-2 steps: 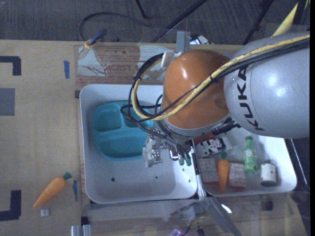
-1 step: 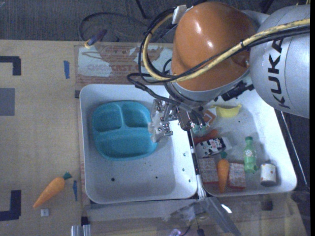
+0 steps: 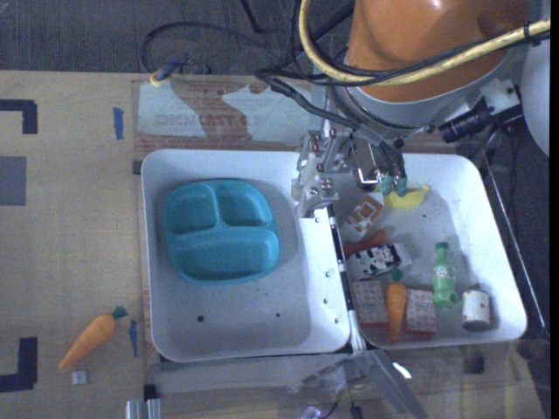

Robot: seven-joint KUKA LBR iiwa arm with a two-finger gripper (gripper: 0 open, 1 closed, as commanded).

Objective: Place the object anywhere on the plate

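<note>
Looming closest, the orange band (image 3: pixel 428 24) is filling twelve o'clock; gripper (image 3: pixel 327 177) is hanging over the bin divider, grip unclear. Blue plate (image 3: pixel 221 230) is sitting at nine, toy carrot (image 3: pixel 396 308) at four.

Blue three-compartment plate (image 3: pixel 222 230) lies flat in left bin (image 3: pixel 262 321).

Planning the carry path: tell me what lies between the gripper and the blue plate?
In the camera view, bare white bin floor separates the gripper from the blue plate.
</note>
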